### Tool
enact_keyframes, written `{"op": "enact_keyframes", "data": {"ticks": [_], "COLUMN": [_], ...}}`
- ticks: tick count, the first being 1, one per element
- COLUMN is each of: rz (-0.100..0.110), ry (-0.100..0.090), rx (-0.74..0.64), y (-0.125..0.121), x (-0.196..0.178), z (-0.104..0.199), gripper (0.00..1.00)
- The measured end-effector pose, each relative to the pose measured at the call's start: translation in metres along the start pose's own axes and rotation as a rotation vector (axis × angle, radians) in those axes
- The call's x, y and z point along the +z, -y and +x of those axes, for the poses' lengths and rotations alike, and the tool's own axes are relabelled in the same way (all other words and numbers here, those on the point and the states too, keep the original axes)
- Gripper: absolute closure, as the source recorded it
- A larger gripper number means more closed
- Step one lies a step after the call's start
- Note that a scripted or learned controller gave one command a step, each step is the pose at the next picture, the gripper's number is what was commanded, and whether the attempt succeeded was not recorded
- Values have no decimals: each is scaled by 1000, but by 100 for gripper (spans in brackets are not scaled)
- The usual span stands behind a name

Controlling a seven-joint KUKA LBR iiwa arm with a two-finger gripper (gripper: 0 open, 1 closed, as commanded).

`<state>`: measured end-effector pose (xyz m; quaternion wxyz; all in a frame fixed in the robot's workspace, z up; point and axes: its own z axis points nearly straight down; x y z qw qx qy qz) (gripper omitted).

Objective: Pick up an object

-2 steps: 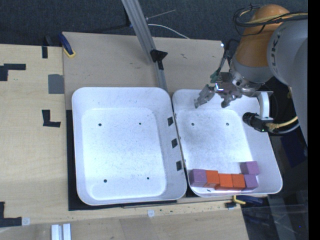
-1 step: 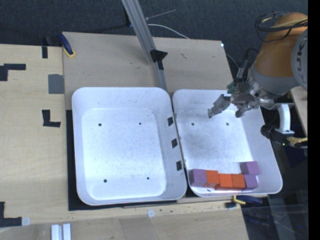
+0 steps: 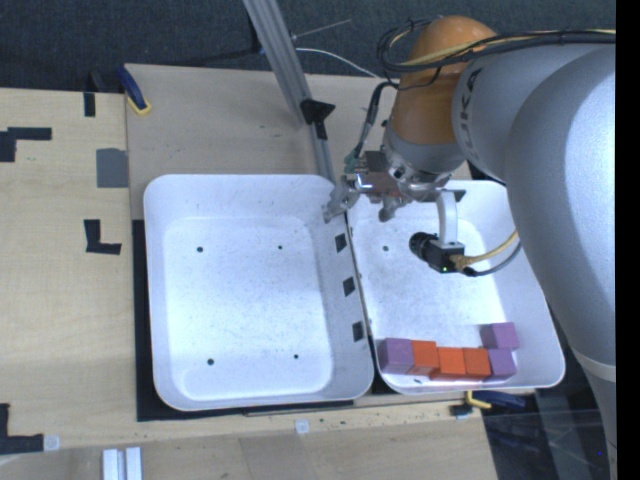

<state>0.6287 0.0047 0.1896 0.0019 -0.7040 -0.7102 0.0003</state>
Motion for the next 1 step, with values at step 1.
{"op": "enact_keyframes", "data": {"ticks": [1], "rz": [-4], "ry": [0], "rx": [2], "y": [-39], "x": [-2], "z": [49], "gripper": [0]}}
